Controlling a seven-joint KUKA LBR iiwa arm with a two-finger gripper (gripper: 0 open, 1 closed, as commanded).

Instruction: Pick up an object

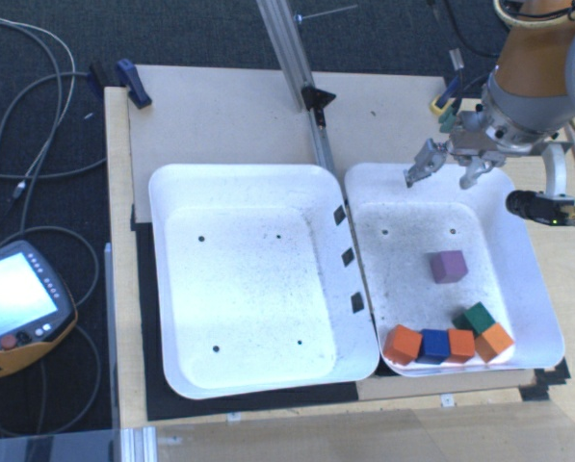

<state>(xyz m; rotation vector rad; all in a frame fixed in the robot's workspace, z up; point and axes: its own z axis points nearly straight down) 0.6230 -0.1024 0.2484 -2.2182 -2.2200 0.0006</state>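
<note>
My gripper [449, 169] hangs over the far rim of the right bin [518, 248], its two fingers spread apart with nothing between them. A purple cube [448, 267] lies in the middle of that bin, well below the gripper. Along the bin's near edge sits a row of blocks: an orange one [402, 345], a blue one [434, 345], a second orange one [460, 344], a green one [478, 318] and a third orange one [495, 340].
The left bin [244, 277] lies beside the right one, with black clips [348, 256] along the shared edge. A slanted metal rail [289, 56] crosses the back of the bench. A teach pendant [17, 301] and cables lie on the floor at the left.
</note>
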